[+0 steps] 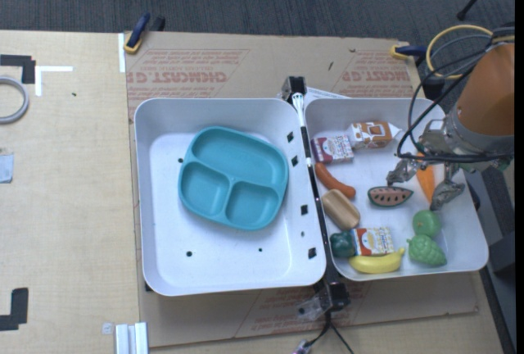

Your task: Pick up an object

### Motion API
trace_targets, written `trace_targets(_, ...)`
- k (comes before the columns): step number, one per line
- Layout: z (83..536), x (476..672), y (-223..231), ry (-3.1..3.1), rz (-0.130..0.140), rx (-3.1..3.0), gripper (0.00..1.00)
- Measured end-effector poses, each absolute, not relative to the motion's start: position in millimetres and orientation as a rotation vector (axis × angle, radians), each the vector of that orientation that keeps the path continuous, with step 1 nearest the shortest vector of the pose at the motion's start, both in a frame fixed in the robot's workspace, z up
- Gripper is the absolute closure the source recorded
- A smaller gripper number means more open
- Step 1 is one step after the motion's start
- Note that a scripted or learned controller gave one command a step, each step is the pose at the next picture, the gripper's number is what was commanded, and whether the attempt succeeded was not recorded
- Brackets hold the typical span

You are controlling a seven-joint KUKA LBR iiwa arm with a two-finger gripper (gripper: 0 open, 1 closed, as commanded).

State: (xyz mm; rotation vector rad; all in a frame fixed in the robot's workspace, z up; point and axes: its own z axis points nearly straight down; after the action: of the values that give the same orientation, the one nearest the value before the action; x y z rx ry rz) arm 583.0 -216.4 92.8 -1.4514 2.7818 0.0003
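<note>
The gripper is seen over the right bin, its fingers spread to either side of an orange carrot. A watermelon slice lies just left; a teal divided plate sits in the left bin.

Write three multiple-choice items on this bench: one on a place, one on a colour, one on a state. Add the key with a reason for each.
1. Where does the divided plate lie?
A. left bin
B. right bin
C. the cardboard

2. What colour is that plate?
A. red
B. teal
C. yellow

3. How does the claw stand?
A. shut on the banana
B. open over the carrot
C. parked above the left bin

Key: 1 A, it rests inside the left bin. 2 B, its surface is teal. 3 B, the fingers are spread either side of the carrot in the right bin.
</note>
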Motion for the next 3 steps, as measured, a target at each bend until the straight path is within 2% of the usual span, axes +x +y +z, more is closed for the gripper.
trace_targets(1,93,585.4,-219,2.523,0.006,-1.863,0.00)
trace_targets(2,103,586.7,-220,2.527,0.001,-1.851,1.00)
trace_targets(3,103,586.7,-220,2.526,0.001,-1.852,0.00)
